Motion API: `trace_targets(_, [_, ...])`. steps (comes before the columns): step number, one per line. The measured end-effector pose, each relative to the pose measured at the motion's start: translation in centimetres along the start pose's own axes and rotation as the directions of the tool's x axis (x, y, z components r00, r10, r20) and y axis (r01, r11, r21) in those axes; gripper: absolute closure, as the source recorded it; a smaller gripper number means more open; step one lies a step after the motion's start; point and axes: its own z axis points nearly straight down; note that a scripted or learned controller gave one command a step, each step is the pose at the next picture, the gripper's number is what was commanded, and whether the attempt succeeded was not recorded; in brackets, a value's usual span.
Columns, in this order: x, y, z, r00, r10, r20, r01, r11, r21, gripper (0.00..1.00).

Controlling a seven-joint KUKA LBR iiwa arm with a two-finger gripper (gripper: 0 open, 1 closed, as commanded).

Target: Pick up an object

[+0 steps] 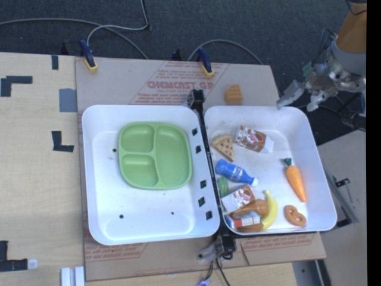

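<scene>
grey gripper (300, 97) hangs just past the far right corner of the right bin (315, 159), outside its rim, above the bench edge – its two fingers look spread apart w/ nothing between them, so released and carrying nothing

task looks barely begun, judging by this: no object lifted, all candidates lie in the right bin, below and to the near side of the tool. closest to it is the snack packet (252, 139), w/ the waffle piece (224, 146) just beyond that toward the divider. carrot (295, 181) lies along the bin's right side, nearer the front than the tool. blue bottle (235, 172), banana (271, 209) and pretzel (295, 215) sit further off toward the front, crowded w/ a couple more items i can't make out well

small orange block (233, 93) rests on the cardboard outside the bins, off to the tool's left. green divided plate (156, 155) sits in the left bin (95, 177), well apart from the tool

left to do – prob everything: move in over the bin, descend on one item, close, lift
</scene>
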Motion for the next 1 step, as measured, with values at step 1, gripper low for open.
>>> trace_targets(1, [-0.41,-1.02,14.62,1.0,-0.001,0.001,0.001,1.0,-0.018,0.0])
